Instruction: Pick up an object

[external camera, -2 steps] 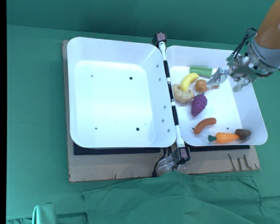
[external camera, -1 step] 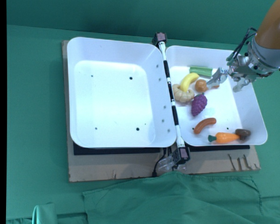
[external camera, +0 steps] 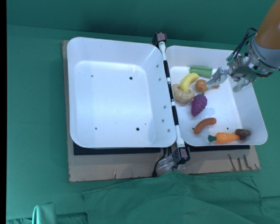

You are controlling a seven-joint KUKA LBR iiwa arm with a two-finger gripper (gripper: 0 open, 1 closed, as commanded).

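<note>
The right bin (external camera: pixel 252 111) holds several toy foods: a green stalk (external camera: pixel 200 71), a yellow banana (external camera: pixel 189 80), a small orange ball (external camera: pixel 201 85), a tan squash (external camera: pixel 183 94), purple grapes (external camera: pixel 199 104), a red-brown sausage (external camera: pixel 205 125), a carrot (external camera: pixel 225 137) and a brown piece (external camera: pixel 243 133). My gripper (external camera: pixel 226 82) hangs over the bin's upper right part, open, with nothing between its fingers. Its left finger (external camera: pixel 215 78) is close to the orange ball and the end of the green stalk.
The left bin (external camera: pixel 84 50) lies beside the right one, with a black-and-white hinge strip (external camera: pixel 170 92) between them. Both rest on a cardboard sheet (external camera: pixel 116 171) over green cloth. The grey and orange arm (external camera: pixel 270 36) comes in from the upper right.
</note>
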